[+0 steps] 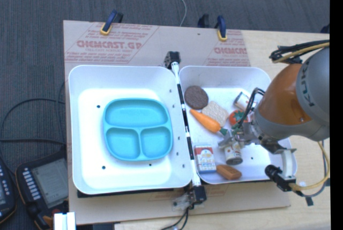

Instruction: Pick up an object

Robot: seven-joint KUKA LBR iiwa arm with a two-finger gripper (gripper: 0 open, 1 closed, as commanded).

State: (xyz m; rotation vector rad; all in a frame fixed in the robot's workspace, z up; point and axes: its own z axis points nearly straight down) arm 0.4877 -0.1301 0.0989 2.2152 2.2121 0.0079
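Metal glints at the hand (234, 140), which hangs low in the right bin (257, 74) over a small tin can (233, 155); whether the hand is open or closed I cannot tell from this slanted view. The can lies just below it, close to a brown sausage-like piece (229, 172) and a small red box (204, 158). Farther left sit an orange carrot (205, 120), a pale cracker (216, 111) and a dark round cookie (196, 96). The can likely is stiff, light and smooth, so it may slip or roll; gripping across its round side seems best. The left bin (80, 76) holds a blue divided plate (138, 128) on the worktop (134, 44).
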